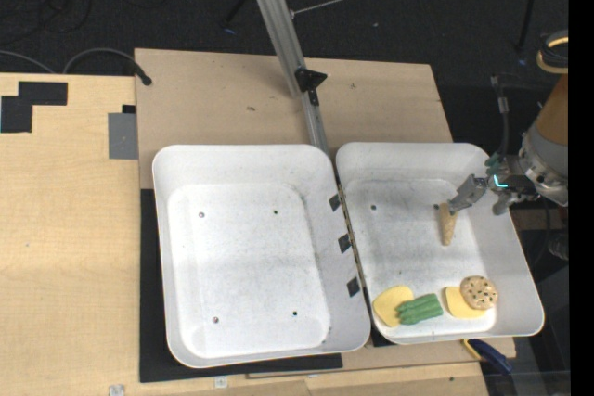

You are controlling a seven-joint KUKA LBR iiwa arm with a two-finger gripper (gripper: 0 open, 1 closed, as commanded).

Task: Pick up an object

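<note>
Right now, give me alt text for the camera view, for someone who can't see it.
A gripper reaches in from the right over the right bin, just above a tan cone-shaped piece. Along that bin's near edge lie a yellow piece, a green piece and a cookie. The left bin sits alongside.

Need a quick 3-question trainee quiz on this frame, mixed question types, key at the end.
1. True or false: the yellow piece, green piece and cookie lie in the left bin.
2. Which item lies nearest the pincer? A) cookie B) tan cone C) green piece
3. Fill in: the arm reaches over the ___ bin.

Key: 1 false, they lie along the right bin's near edge. 2 B. 3 right.
</note>
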